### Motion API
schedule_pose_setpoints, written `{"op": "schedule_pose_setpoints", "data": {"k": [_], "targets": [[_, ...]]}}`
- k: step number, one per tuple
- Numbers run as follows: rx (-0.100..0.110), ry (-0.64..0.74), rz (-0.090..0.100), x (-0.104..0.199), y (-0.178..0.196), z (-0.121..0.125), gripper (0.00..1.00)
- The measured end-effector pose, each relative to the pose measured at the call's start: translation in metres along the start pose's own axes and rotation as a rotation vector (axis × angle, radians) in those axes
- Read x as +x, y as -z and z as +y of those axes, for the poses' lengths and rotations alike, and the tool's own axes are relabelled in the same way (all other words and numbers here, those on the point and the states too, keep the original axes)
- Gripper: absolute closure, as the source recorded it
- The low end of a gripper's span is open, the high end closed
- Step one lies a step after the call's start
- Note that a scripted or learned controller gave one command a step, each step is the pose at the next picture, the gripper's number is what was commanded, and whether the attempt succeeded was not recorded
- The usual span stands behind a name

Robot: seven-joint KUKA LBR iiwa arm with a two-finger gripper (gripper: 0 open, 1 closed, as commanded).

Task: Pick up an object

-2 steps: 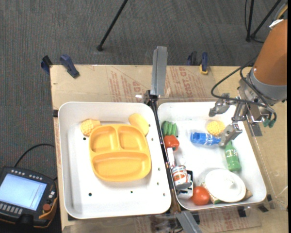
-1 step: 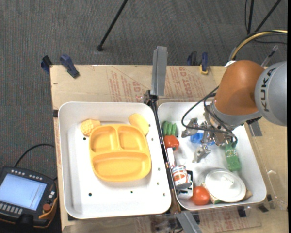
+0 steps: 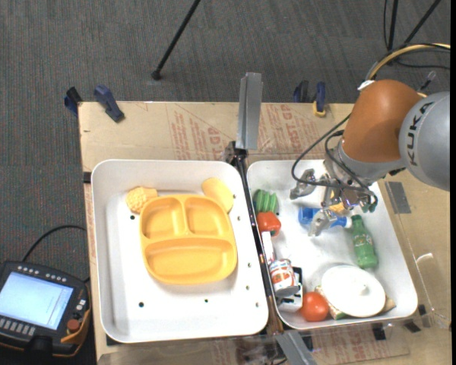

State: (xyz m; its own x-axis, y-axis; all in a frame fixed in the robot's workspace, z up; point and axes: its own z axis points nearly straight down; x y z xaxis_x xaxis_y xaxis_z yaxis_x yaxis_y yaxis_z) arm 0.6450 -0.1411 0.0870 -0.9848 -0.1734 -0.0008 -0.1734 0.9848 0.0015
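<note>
At the bottom left of the frame you see a pendant [image 3: 34, 303] with a lit screen, lying on the floor beside the bench [image 3: 167, 128]. Just above the lower edge, in the right bin [image 3: 399, 238], a tomato [image 3: 315, 306] touches a white lid [image 3: 353, 290], and a small can [image 3: 283, 274] lies to their left by the bin's left wall. In the left bin [image 3: 110, 280], a yellow divided plate [image 3: 188, 238] sits in the middle, with two yellow pieces at its upper corners.

Farther up the right bin, you find a green bottle [image 3: 362, 243] lying lengthwise on the right, a red piece [image 3: 268, 222] and a green piece [image 3: 265, 201] against the left wall, and a blue object [image 3: 317, 217] near the centre.

The claw [image 3: 323, 204] hangs over that blue object at the middle right of the frame, its fingers spread, with nothing visibly pinched between them. Whether a fingertip touches the blue object, you cannot tell.

Clamps hold the bench's far edge.
</note>
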Motion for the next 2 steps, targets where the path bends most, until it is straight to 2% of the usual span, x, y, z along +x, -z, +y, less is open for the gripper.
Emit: {"op": "schedule_pose_setpoints", "data": {"k": [1, 2], "targets": [[0.001, 0.160, -0.001, 0.041, 0.001, -0.066, 0.00], [-0.002, 0.375, 0.000, 0.031, 0.001, -0.011, 0.00]]}}
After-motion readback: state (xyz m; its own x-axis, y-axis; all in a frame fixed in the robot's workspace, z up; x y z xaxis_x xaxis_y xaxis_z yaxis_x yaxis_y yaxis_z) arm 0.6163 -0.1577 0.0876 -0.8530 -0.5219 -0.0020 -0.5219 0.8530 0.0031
